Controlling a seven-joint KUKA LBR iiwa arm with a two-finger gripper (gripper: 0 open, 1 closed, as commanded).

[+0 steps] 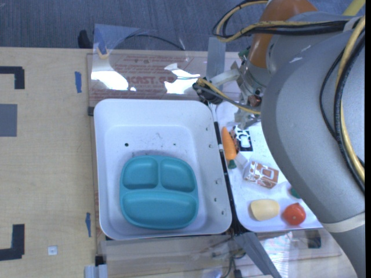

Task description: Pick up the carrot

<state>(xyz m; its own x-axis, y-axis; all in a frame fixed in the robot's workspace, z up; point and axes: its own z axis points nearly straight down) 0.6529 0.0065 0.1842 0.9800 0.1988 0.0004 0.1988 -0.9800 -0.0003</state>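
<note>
Grey arm (324,126) nearest — jaws (246,119) above carrot (229,144); hold unclear

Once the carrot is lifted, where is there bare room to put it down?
Bare room: the left bin floor behind the teal divided plate, up to the far wall, and the plate's own compartments. Crowded: the right bin, where the carrot lies against the dividing wall, with a patterned block, a yellow piece and a tomato close by under the arm.
</note>
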